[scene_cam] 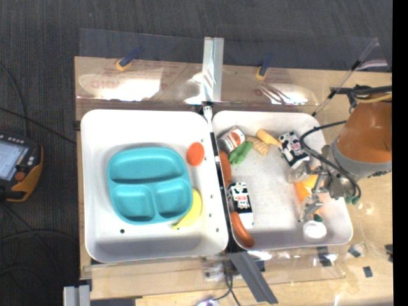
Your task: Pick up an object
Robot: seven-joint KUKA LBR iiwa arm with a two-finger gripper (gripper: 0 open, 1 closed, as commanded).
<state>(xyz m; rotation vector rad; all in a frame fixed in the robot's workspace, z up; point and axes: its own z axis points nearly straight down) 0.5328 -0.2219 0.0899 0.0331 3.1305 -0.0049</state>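
Note:
My gripper (pixel 311 210) is low in the right bin (pixel 274 242), near its right wall, below the arm's orange band (pixel 364 132). It hangs just over a small orange piece (pixel 304 188) and above a white round object (pixel 313 231). Nothing can be seen held in it. Further left in this bin lie a long brown sausage (pixel 225 174), a black-and-white cow-print carton (pixel 240 197), a second cow-print carton (pixel 292 146), a green piece (pixel 240 152), a small can (pixel 233 137) and a tan piece (pixel 264 139).
The left bin (pixel 95 171) holds a teal divided plate (pixel 150 183), an orange ball (pixel 195 153) and a banana (pixel 189 214). Black cables (pixel 319 161) trail from the wrist over the right bin. A handheld pendant (pixel 18 164) lies off the bench at left.

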